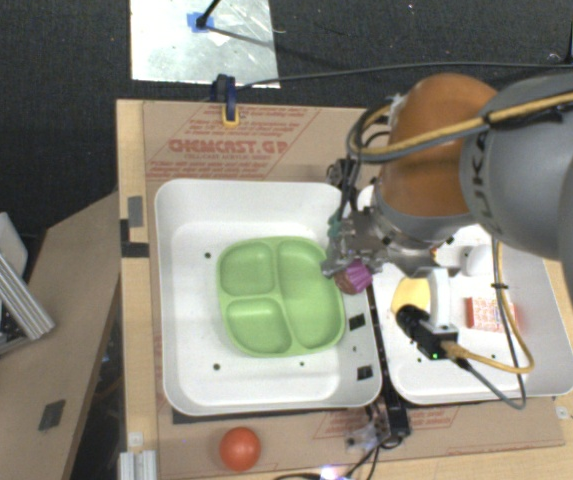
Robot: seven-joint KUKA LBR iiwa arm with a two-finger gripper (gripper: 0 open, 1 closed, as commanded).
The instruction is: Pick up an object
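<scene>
Desk: brown board carrying two white bins side by side
Left bin: a green divided plate is seen lying flat in it
Gripper: positioned over the ridge between the bins, clamped on a small purple object
Right bin: a yellow item and a red-printed packet are seen
Front edge: an orange ball is seen on the board outside the bins

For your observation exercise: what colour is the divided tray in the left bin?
Light green; the divided tray shows clearly in the camera view.
</scene>
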